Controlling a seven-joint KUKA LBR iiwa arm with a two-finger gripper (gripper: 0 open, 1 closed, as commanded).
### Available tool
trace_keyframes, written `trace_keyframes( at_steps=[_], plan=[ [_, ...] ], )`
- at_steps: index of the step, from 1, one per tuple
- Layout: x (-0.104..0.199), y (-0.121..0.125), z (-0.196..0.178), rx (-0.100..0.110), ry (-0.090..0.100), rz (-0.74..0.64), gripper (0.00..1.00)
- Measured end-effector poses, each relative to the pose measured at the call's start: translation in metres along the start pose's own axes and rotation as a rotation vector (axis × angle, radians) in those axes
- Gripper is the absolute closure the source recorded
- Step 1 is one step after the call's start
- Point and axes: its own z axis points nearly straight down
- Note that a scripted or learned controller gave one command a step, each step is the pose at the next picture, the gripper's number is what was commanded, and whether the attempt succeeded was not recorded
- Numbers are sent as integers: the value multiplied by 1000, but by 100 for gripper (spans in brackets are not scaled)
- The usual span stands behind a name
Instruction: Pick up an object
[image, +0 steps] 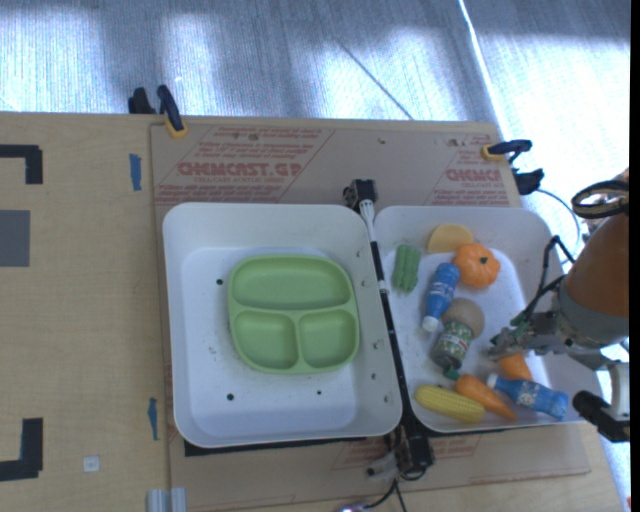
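**Supervisor:** What do you see on the bench?

**Me:** I see two white bins side by side. The left bin (190, 330) holds a green divided plate (293, 312) with three compartments, lying flat about in the middle. The right bin (535, 255) holds the small objects.

**Supervisor:** Which objects, and where?

**Me:** At the far side there is a yellow round piece (450, 238), and just beside it, to the right, an orange (476, 266). A green vegetable (406, 268) lies near the left wall. A blue bottle (440, 294) lies tilted in the middle, and a dark can (455, 336) is just near of it. At the near edge I see a corn cob (449, 402), a carrot (485, 395) touching it, and a second blue bottle (532, 397) to the right.

**Supervisor:** And the gripper?

**Me:** The arm enters from the right. The gripper (515, 345) is low over the right part of the right bin, close to a small orange piece (515, 367) near the second bottle. About the jaws, I cannot tell if they are released or clenched; that part is too dark and small. I see no object between them.
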Motion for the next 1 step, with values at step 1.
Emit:
trace_keyframes(
  at_steps=[1],
  plan=[
    [40, -3, -65, 13, 9, -5, 100]
  ],
)
